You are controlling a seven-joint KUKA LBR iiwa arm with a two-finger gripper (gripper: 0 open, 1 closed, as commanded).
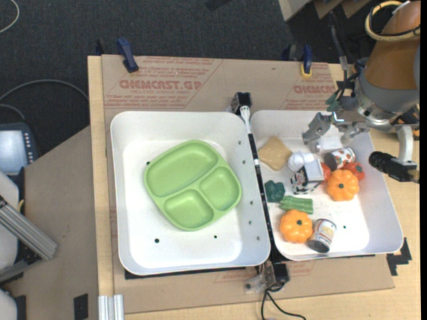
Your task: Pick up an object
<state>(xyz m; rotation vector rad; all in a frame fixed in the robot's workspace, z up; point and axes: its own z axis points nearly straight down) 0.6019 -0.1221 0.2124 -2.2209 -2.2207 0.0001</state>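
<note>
Arm [390, 59] leaning in over the right bin's [380, 235] far corner.

The gripper [331, 129] is hanging above the bin's far side, near the tan block [274, 153]; whether its jaws are open cannot be told. Two pumpkins [342, 185], a can [323, 235] and small toys are lying in that bin. The left bin [127, 199], beside it, is holding a green tray [193, 185]. Both are sitting on a cardboard-covered bench [167, 79] over dark carpet [133, 12].

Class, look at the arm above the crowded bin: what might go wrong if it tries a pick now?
1. The toys in the right white bin lie packed together; the two-finger gripper may nudge neighbours or close on two at once.
2. The round orange pumpkin could slip or roll from a pinch.
3. The small cylindrical can lies tilted near the other orange pumpkin, leaving little finger room.
</note>
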